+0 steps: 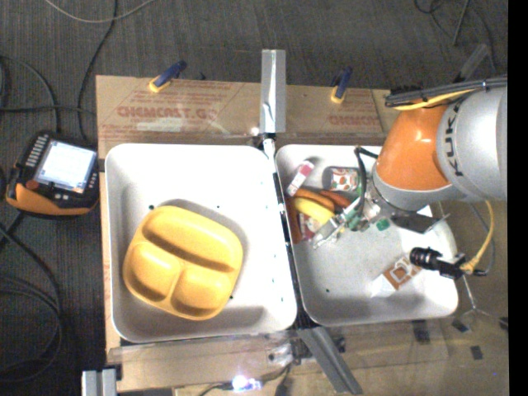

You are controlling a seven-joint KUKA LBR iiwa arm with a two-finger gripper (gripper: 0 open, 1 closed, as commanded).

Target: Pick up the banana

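the gripper [337, 223], fingers not readable from here, hangs low at the right bin's [371, 304] upper left, evidently placed to reach the banana [313, 205] lying just beside it among small packets, while the yellow tray [183, 260] fills the left bin [115, 188].

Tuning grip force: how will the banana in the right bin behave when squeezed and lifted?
The banana looks curved and smooth-skinned, so it may pivot or slip. Packets crowd it near the bin's left wall, so neighbours may drag along. Probably firm, yet bruisable.
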